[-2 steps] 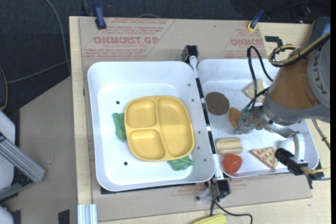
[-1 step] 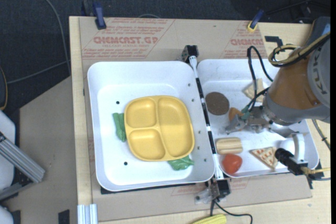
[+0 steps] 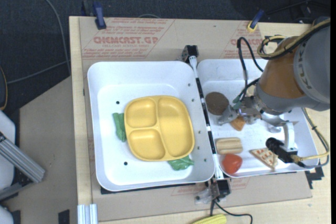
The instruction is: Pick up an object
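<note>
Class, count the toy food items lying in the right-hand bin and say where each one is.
5: a brown patty by the left wall, an orange piece under the arm, a bread roll, a tomato and a pizza slice near the front. The arm may hide more.

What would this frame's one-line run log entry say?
arm: over right bin | gripper: low by orange piece, brown disc | grasp: unclear | left bin: yellow tray
</note>
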Available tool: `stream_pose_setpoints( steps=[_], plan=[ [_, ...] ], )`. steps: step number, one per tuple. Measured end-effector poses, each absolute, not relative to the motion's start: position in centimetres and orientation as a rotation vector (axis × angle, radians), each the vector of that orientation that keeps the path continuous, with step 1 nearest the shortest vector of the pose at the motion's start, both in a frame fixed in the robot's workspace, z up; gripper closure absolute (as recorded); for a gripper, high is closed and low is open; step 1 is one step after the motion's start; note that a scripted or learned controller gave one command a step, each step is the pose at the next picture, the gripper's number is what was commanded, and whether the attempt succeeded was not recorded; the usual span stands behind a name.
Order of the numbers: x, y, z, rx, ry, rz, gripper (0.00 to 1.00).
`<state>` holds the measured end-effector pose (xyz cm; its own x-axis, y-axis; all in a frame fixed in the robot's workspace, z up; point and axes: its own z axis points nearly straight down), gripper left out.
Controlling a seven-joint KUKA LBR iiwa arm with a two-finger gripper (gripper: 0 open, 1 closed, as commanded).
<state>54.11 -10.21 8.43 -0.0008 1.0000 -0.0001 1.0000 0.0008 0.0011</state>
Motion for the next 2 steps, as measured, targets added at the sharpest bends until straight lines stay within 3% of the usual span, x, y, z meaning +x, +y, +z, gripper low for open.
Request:
stream_pose_setpoints(
  steps=[1, 2],
  plan=[
    [54.17, -10.2, 9.48, 2.218, 2.22, 0.004, 1.0],
    [54.16, -10.19, 9.47, 2.219, 2.22, 0.004, 0.0]
  ],
)
